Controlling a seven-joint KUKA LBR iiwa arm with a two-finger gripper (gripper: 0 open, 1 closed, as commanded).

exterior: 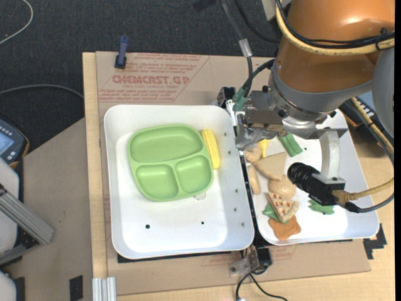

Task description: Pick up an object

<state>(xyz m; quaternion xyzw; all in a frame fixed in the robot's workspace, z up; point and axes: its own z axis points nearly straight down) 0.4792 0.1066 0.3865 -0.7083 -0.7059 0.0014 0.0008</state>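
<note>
On the bench stand two shallow white bins side by side. Left bin (125, 231) holds a green divided plate (170, 162) lying flat, toward 12 o'clock of this bin. A yellow corn cob (211, 148) lies at 3 o'clock of the plate, touching its edge.

Right bin (363, 224) holds a group of small toy foods. A pizza slice (282, 205) lies near the middle, and an orange piece (286, 229) lies just beside it at 6 o'clock. A beige rounded piece (270, 166) lies at 12 o'clock of the pizza slice, and a thin beige stick (254, 179) lies along the bin's left wall. A green piece (291, 145) lies at 1 o'clock of the beige piece.

The arm's large orange band (332, 36) covers the upper part of the right bin. The gripper (255, 130) is low over the bin's 11 o'clock corner, just above the beige foods. Whether it is spread or pressed together I cannot tell, because the wrist body hides it. No object is seen gripped by it.
</note>
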